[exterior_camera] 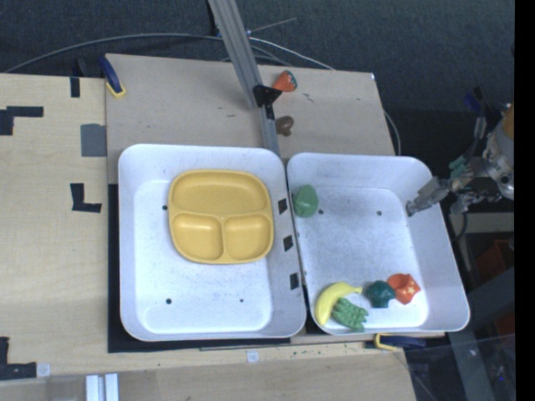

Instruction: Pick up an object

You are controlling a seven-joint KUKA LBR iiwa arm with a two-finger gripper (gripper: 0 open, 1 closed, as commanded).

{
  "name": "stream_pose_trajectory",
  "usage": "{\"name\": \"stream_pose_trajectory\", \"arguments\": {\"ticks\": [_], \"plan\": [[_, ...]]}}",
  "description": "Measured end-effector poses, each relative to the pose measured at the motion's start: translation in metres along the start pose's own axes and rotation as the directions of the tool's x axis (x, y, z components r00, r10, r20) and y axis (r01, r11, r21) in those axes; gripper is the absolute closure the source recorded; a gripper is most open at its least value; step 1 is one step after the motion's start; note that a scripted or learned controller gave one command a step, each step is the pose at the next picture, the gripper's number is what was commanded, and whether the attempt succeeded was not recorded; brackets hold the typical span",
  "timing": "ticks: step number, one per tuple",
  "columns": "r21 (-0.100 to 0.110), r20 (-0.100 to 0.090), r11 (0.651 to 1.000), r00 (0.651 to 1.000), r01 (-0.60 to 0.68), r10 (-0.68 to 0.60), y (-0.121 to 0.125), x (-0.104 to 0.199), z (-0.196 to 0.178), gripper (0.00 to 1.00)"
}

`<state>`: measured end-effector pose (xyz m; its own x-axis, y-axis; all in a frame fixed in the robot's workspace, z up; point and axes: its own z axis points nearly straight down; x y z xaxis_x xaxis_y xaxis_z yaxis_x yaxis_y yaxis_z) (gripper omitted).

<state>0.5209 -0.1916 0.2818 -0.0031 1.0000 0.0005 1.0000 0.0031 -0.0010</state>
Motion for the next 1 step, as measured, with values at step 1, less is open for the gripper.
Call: {"name": "stream_pose_trajectory", "arguments": {"ticks": [1], "plan": [[0.0,0.0,1.0,1.0,0.0,0.0,0.0,0.0001,0.0,0.0]]}}
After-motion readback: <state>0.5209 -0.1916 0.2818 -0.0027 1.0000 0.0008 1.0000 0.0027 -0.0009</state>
